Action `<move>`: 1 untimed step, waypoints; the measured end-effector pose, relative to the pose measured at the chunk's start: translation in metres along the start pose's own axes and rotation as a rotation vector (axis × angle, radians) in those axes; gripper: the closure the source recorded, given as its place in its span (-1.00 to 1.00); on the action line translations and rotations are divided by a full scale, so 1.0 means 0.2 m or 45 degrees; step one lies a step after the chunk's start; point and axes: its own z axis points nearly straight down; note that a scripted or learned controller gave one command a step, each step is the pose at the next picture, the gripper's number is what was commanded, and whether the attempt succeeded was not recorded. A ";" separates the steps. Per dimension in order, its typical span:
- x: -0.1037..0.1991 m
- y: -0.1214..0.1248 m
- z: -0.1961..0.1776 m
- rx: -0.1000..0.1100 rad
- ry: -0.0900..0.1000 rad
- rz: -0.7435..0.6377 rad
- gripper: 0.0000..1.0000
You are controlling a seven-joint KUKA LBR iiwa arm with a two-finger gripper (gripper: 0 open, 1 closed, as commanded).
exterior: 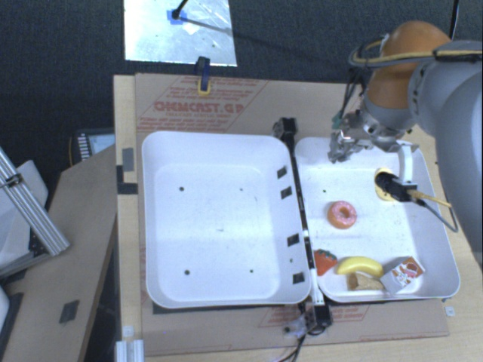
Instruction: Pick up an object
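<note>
Two white bins sat side by side on a cardboard-lined worktop (226,93) | jaws (341,149) hovered over right bin's (438,225) far end, apparently empty; opening unclear | pink doughnut (342,215) lay mid-bin, well apart | banana (359,265), carton (402,274) near front edge.

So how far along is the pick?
Nothing looks picked yet. The donut, banana and carton all lie in the right bin. The gripper hangs over that bin's far end, apart from them. Descending, grasping and lifting remain.
</note>
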 end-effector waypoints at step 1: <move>0.35 0.00 -0.22 -0.002 0.004 -0.006 1.00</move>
